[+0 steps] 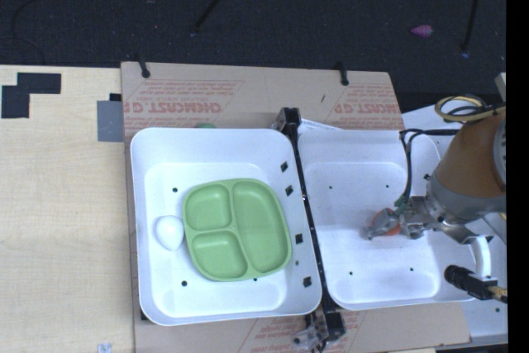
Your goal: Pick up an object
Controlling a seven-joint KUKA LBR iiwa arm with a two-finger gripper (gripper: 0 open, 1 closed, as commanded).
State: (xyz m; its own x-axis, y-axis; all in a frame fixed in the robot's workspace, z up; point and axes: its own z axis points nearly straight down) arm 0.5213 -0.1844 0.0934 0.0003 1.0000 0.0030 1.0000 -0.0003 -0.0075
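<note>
1. Table (pixel 58 219): a pale wood surface is seen on the left, with brown cardboard (pixel 248 95) laid under both bins.
2. Left bin (pixel 157 153): shallow and white, it is set just beside the right bin, the two rims meeting along a dark strip at the centre.
3. Plate (pixel 235 227): light green, with three compartments, it is laid flat in the middle of the left bin.
4. Egg (pixel 169 231): a small white rounded object is placed on the left bin's floor, touching or just beside the plate's left edge.
5. Right bin (pixel 347 178): shallow and white, its floor is marked by a few small dark dots.
6. Arm (pixel 475 165): grey with an orange band, it is brought in from the right and held over the right bin's right side.
7. Pincer (pixel 388 226): it is lowered toward the right bin's floor, right of centre. Something small and reddish is seen at its tip, but whether that is a separate object or part of the pincer cannot be told. Whether it is spread or pressed together cannot be told either.
8. Cables (pixel 459 105): a yellow and black loop is seen behind the arm, past the right bin's far corner.
</note>
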